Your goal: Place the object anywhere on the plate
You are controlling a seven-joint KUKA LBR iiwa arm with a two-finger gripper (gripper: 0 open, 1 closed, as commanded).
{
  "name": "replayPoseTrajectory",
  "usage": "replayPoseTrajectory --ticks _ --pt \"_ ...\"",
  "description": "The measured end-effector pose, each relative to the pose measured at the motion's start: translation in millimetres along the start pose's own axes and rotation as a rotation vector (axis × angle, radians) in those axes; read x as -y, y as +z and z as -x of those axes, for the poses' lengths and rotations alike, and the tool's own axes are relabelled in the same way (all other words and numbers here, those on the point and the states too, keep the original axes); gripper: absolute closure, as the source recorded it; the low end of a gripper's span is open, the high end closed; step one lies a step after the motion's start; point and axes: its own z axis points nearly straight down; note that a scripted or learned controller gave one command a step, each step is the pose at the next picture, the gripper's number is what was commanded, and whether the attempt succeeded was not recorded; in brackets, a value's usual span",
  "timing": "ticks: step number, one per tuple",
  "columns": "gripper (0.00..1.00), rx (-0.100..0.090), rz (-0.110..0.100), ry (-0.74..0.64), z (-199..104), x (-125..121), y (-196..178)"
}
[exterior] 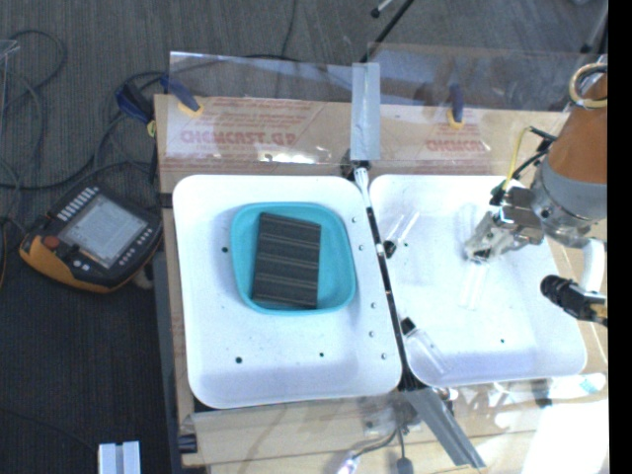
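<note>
A dark grey ribbed block [286, 260] lies on the teal plate [339, 275] in the left white bin [207, 344]. It rests a little left of the plate's middle, long side running front to back. My gripper [481, 247] hangs over the right bin [513, 334], near its upper right part, well apart from the plate and the block. I see nothing between its fingers.
A grey divider strip [380, 265] runs between the two bins. A clear plastic wall [267, 97] stands behind them. A teach pendant [94, 235] lies on the floor at the left. The arm's orange band [583, 146] is at the right edge.
</note>
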Motion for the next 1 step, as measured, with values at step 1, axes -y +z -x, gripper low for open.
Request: replayPoseTrajectory --ticks 1 --pt "0.00 0.000 0.000 0.000 0.0 0.0 -0.1"
